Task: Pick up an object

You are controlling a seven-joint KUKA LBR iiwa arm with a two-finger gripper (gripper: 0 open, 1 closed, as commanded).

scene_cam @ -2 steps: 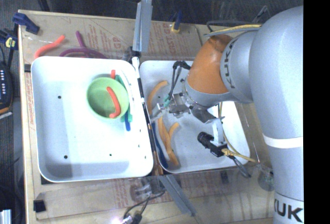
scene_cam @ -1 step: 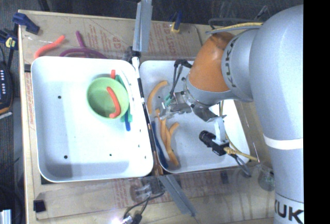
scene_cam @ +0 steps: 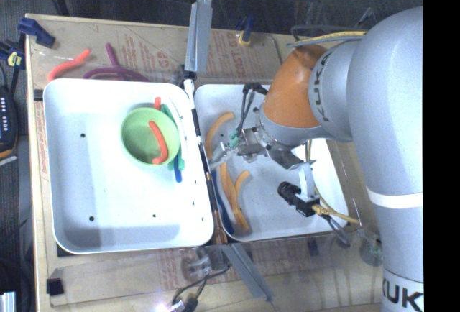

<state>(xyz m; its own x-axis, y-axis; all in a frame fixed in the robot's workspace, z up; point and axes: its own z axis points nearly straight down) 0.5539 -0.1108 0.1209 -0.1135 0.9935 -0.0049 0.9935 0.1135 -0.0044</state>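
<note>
My claw (scene_cam: 233,147) hangs low over the right bin (scene_cam: 287,230), on its 9 o'clock side, near the wall that runs beside the left bin (scene_cam: 93,188). The view from above is poor just there, so I cannot tell whether the claw is released or clenched, and I see nothing I could call gripped.

The loose things to pick from lie close around it. A curved orange piece (scene_cam: 218,129) lies at about 11 o'clock from the claw, just beside it. A short orange piece (scene_cam: 242,183) lies at 6 o'clock from the claw, near it but apart. A long orange piece (scene_cam: 231,201) runs beside the short one, at its 8 o'clock, reaching toward the bin's 7 o'clock corner. A dark blue strip (scene_cam: 221,206) seems to lie along the bin's 9 o'clock wall, though it is too thin for me to be sure.

In the left bin a green bowl (scene_cam: 144,134) sits at about 1 o'clock from the bin's middle. A red curved piece (scene_cam: 159,141) rests in the bowl, on its 3 o'clock side. A blue piece (scene_cam: 177,172) lies at the bowl's 4 o'clock, close against its rim.

On the table (scene_cam: 144,34), past the left bin's 12 o'clock wall, lie an orange-red strip (scene_cam: 68,65) and a purple loop (scene_cam: 115,72), near each other.
</note>
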